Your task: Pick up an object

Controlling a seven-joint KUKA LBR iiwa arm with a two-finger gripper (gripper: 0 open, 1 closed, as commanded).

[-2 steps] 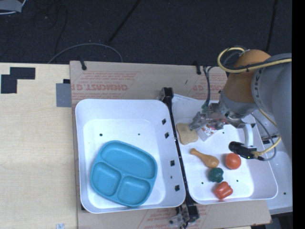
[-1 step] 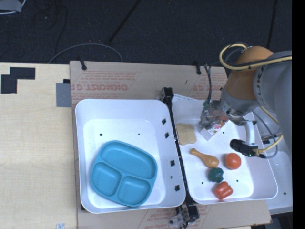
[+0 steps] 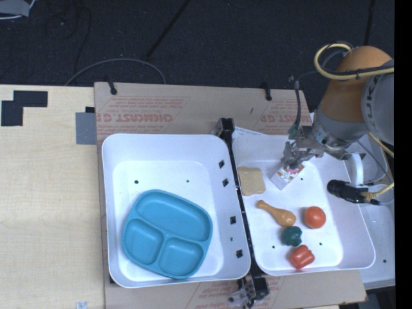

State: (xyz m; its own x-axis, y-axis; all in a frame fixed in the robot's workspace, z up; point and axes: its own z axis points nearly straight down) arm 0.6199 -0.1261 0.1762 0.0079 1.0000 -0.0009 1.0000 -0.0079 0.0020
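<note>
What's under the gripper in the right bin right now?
Directly below the gripper in the right bin sits a small white packet with red print, beside the tan slab. The gripper covers the packet's upper end, so contact can't be judged.

Inverted "CHEMCAST" print on board (image 3: 145, 116)
</note>
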